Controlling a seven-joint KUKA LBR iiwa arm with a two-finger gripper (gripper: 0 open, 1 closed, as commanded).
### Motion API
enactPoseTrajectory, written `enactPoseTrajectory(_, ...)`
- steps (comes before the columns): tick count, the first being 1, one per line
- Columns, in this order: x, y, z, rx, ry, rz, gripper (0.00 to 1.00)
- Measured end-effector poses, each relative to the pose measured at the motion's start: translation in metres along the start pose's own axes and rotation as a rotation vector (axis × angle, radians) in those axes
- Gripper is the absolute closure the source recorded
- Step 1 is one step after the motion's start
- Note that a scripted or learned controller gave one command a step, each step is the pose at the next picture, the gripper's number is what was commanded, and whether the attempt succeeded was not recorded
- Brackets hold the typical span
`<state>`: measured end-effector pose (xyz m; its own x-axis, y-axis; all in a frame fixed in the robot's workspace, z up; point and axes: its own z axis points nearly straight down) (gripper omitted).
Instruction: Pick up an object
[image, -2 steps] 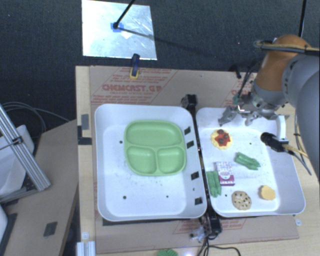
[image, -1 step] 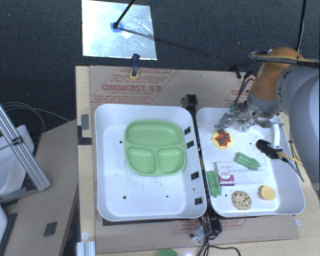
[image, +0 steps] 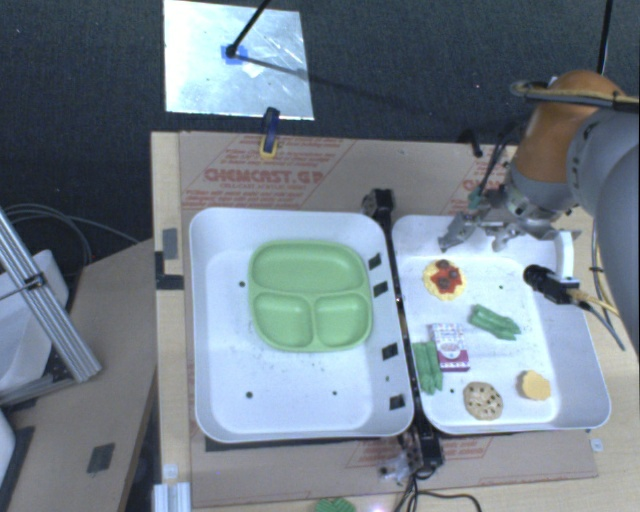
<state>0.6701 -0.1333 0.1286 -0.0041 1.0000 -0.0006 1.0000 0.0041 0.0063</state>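
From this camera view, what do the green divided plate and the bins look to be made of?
Green divided plate: probably moulded plastic, matte to satin; uniform pale green, soft rounded compartment ridges, no sharp glare. White bins: likely thin formed plastic, smooth and slightly glossy; rounded corners, shallow raised rims. Material can't be confirmed by look alone.

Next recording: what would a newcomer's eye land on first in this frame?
Probably the pale green divided plate, alone in the left bin. Next, the scatter of small toy foods in the right bin: a pizza slice near the top, a cookie and an orange piece at the bottom. The grey arm with its orange band hangs over that bin's top edge, end effector above the rim.
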Motion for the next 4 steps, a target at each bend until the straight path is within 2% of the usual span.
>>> enactPoseTrajectory(1, 0.005, 0.000, -0.015, 0.002, 0.000, -0.001, 0.00)
enactPoseTrajectory(2, -0.015, -0.003, 0.047, 0.008, 0.000, 0.004, 0.00)
enactPoseTrajectory(3, 0.003, -0.046, 0.044, 0.008, 0.001, 0.004, 0.00)
enactPoseTrajectory(4, 0.004, -0.078, 0.043, 0.004, 0.000, 0.004, 0.00)
